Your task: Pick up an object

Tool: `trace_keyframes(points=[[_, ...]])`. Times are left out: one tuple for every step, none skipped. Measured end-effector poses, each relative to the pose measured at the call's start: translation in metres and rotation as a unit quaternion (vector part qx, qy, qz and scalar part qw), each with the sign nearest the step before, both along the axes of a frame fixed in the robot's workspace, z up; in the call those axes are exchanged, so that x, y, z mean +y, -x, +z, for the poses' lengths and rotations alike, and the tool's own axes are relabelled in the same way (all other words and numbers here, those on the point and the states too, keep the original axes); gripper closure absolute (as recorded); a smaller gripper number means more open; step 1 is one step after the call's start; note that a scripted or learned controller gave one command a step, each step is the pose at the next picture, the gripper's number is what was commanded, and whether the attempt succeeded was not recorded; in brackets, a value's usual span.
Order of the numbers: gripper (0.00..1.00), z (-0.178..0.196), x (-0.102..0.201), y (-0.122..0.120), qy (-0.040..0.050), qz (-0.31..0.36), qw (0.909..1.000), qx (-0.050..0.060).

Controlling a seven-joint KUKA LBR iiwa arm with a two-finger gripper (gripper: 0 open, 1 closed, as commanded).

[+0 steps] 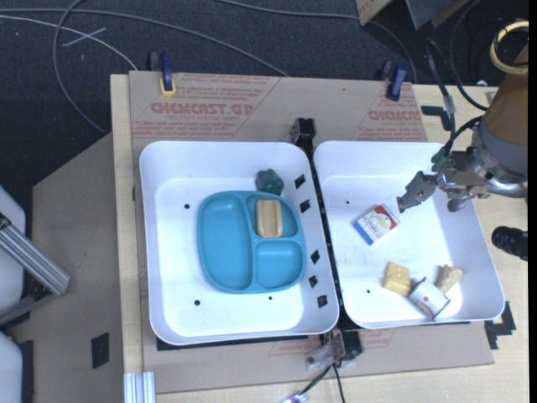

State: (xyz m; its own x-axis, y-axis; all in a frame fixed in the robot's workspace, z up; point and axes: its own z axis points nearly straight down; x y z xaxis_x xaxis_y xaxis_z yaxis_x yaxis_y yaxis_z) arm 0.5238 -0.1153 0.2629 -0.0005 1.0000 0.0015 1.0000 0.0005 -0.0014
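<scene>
Risk of a miss: the gripper [413,196] hangs just up and to the right of the small white, red and blue packet [375,223] in the right bin [352,162]; if it comes down as it stands, it would likely land on bare bin floor beside the packet, or clip its corner and push it away.
Risk from the packet itself: it lies flat and tilted, so a thin edge could slip out of a pinch.
Risk from the cluster: the yellow block [397,278], the white and red piece [429,297] and the tan lump [450,277] lie close together near the bin's front wall, so a grasp there could catch two things or jam against the wall.
Jaws: dark and small at this slant; I cannot tell whether they stand apart or together. Nothing is seen between them and they appear to touch nothing.
Other candidates: a tan bar [268,218] rests in an upper compartment of the blue divided tray [226,246] in the left bin [168,225], with a dark green object [269,180] just behind the tray.
</scene>
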Motion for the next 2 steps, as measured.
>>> trace_keyframes(points=[[0.0,-0.046,0.004,0.008,-0.0005,0.0,1.0,0.002],[0.0,-0.105,0.009,0.016,-0.001,0.0,1.0,0.004]])
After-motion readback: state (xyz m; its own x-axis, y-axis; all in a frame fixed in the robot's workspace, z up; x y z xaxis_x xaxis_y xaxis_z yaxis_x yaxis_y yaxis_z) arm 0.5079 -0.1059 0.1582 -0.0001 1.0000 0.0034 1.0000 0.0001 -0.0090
